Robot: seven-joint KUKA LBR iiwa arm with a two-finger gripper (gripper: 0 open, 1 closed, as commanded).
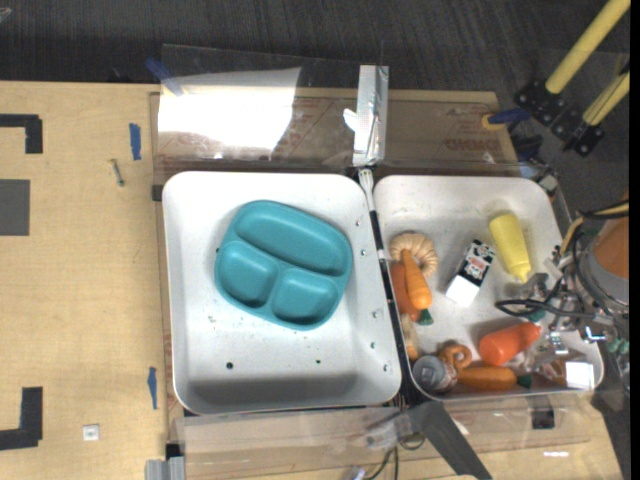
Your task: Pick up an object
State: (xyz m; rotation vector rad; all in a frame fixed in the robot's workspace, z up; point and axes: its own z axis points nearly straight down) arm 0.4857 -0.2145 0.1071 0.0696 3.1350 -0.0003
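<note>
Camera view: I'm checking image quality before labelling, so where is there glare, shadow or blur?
Camera view: strong glare whitens the clear sheet behind the left bin; the teal tray throws a soft shadow on that bin's floor; the right bin is evenly lit and the yellow bottle and carrot read sharply; the claw at the right edge is cluttered with cables and hard to resolve.

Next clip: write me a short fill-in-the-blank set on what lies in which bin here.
1. The teal divided tray lies in the ____ bin as the camera sees it.
2. The tray has ____ compartments.
3. The yellow bottle lies in the ____ bin, near its far wall.
4. The carrot lies along that bin's ____ wall.

Missing words: left; three; right; left
</note>
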